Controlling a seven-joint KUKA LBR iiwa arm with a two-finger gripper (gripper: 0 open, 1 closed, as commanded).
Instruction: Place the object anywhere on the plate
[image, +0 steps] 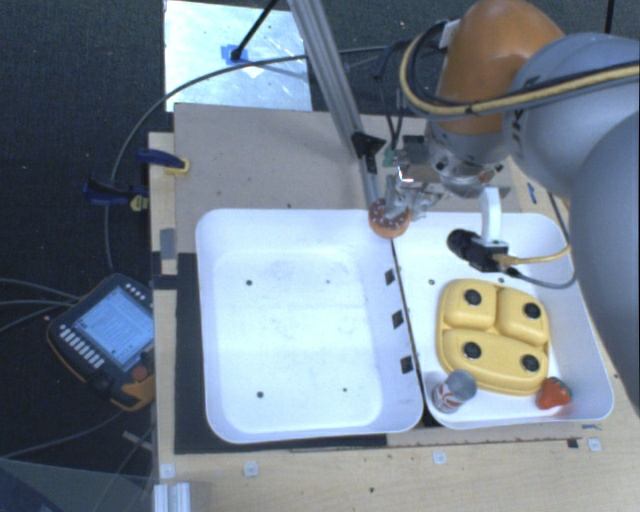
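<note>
Round brown object (388, 217) at gripper (392, 200), glossy yellow sectioned plate (494, 337)

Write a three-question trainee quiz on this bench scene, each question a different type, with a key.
1. True or false: the yellow plate lies in the left bin.
2. Which sits at the plate's near right corner? A) grey-topped object B) red object C) black fixture
3. Fill in: the pincer hangs over the far end of the ____ between the bins, with a small brown object at its tip.

Key: 1 false; 2 B; 3 divider.
</note>
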